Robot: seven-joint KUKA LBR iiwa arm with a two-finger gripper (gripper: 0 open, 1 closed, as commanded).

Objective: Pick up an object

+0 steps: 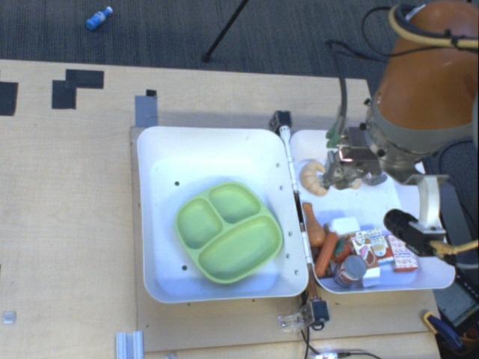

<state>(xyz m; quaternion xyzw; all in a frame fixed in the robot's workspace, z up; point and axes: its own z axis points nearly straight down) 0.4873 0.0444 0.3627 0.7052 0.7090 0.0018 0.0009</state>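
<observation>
My gripper hangs low over the far end of the right bin, under the orange-banded wrist. A pale tan, croissant-shaped piece lies right at its left side, partly hidden by it; whether the two touch is unclear. Toward the bin's near end lie an orange carrot-like piece, a brown sausage-like piece, a white block, a red-and-white printed box and a small round can.
The left bin holds a green divided plate. A raised rim separates the two bins. A small blue bottle lies on the dark floor beyond the bench.
</observation>
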